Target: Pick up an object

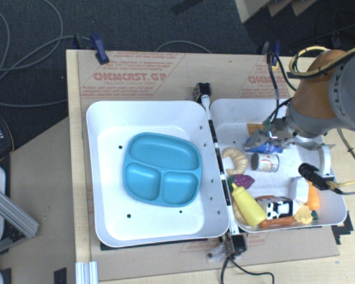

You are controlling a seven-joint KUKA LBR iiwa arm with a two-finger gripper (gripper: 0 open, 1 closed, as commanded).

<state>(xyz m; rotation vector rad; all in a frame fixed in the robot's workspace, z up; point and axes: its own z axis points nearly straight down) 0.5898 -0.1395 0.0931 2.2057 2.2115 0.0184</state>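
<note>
1. Here, a small white jar (266,163) with a dark cap lies on its side in the right bin (236,112), directly below the gripper (264,139) and just beside it; its long axis runs left to right across the camera view, cap end to the left.
2. The single arm (319,96), grey with an orange band, reaches in from the right and hangs low over the bin's upper half; whether the claw is open or shut cannot be told from this angle, and nothing is seen between its tips.
3. Just left of the jar sits a tan curved pastry toy (235,157), with a purple piece (243,181) and a yellow bottle (248,205) nearer the camera.
4. A black-and-white toy (279,208) and an orange carrot (313,196) crowd the bin's near right corner.
5. The left bin (100,158) holds a blue divided plate (161,168).
6. Red lettering on the board (77,158) behind the bins reads "CHEMCAST GP", repeated; the smaller lines beneath are too fine to read.
</note>
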